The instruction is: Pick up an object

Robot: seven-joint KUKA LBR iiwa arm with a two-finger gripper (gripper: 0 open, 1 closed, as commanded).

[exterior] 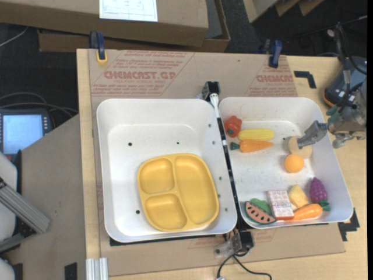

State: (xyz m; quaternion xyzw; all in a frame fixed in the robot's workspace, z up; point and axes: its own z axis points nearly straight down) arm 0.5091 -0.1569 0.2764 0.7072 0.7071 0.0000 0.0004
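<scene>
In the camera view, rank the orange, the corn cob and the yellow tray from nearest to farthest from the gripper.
Measured from the gripper:
1. Orange, just below it in the right bin.
2. Corn cob, to its left, same bin.
3. Yellow tray, in the left bin.

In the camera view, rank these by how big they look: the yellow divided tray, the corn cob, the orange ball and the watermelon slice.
1. Yellow divided tray, by far the largest.
2. Corn cob and watermelon slice look about alike; I would not rank them.
3. Orange ball, smallest.
</scene>
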